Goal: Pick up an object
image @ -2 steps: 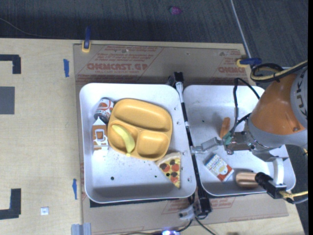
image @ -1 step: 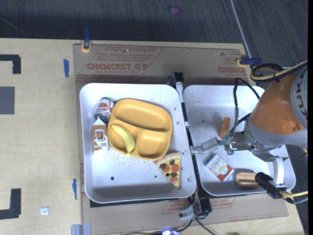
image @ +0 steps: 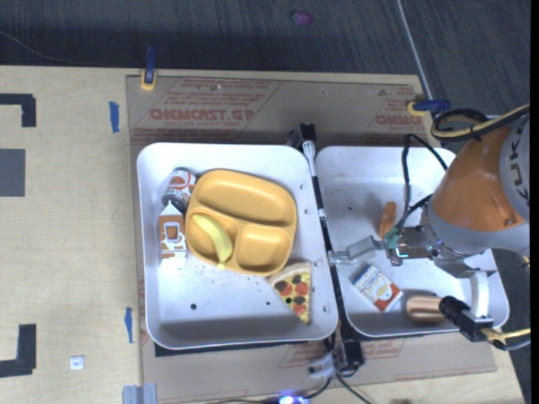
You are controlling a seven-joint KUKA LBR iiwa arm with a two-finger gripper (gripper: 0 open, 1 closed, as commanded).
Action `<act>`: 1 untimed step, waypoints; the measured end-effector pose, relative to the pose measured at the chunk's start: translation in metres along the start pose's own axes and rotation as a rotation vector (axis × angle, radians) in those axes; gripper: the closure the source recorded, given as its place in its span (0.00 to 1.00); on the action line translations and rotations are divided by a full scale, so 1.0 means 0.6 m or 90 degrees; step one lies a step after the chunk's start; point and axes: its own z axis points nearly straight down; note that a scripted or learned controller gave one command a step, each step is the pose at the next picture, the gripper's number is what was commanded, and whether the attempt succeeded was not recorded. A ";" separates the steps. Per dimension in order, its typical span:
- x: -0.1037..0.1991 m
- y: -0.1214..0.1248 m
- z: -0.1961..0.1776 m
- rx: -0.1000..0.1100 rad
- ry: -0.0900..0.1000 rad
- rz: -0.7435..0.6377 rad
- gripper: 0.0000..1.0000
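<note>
We place tool (image: pixel 345 253) low at right bin (image: pixel 354 165) left wall; jaw state we cannot tell. Nearest target, small card packet (image: pixel 376 286), lies at 4 o'clock, just beside, long axis diagonal.

A pale wooden bench (image: pixel 67 251) fills the left and lower part of the frame, with dark carpet (image: pixel 253 15) beyond its upper edge. Black tape marks (image: pixel 21 108) sit along the far left, and short blue tape strips (image: pixel 114 116) lie just left of the centre. A brown cardboard sheet (image: pixel 278 99) with red printed lettering lies flat on the bench, held by a yellow-and-blue clamp (image: pixel 149 67) at its upper left corner and another clamp (image: pixel 428 105) at its upper right. On the cardboard rest two shallow white bins, touching side by side: the left bin (image: pixel 156 310) in the centre of the frame and the right bin (image: pixel 354 175) toward the right.
</note>
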 end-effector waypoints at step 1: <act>0.000 0.000 0.000 0.000 0.000 0.000 0.00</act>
